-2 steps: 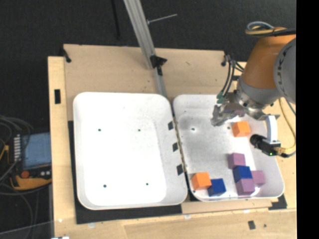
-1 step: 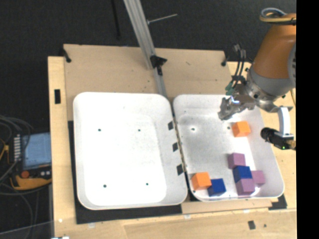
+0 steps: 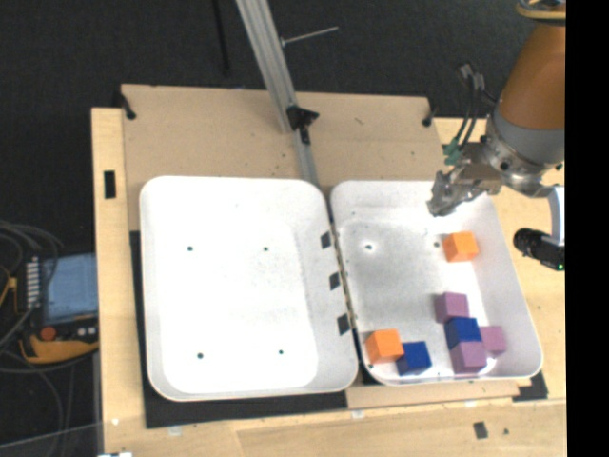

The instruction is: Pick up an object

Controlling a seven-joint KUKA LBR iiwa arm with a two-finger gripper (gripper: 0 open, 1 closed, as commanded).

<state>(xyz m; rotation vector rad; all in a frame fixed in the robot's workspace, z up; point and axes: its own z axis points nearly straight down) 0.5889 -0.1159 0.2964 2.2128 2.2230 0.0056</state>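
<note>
My gripper [image 3: 443, 202] hangs over the far right part of the right bin [image 3: 381, 219], above and a little left of an orange cube [image 3: 461, 246]. Nothing shows between it and the bin floor. Toward the bin's near side lie another orange cube [image 3: 384, 344], a blue cube [image 3: 414, 357], a second blue cube [image 3: 462, 330] and purple cubes [image 3: 452, 306] [image 3: 468, 355] [image 3: 493, 339].
The left bin [image 3: 233, 284] sits beside the right one, with small black clips along the seam between them. A slanted metal rail [image 3: 271, 60] runs up from the bins' far edge. Cables and a blue device [image 3: 67, 288] lie off the bench at left.
</note>
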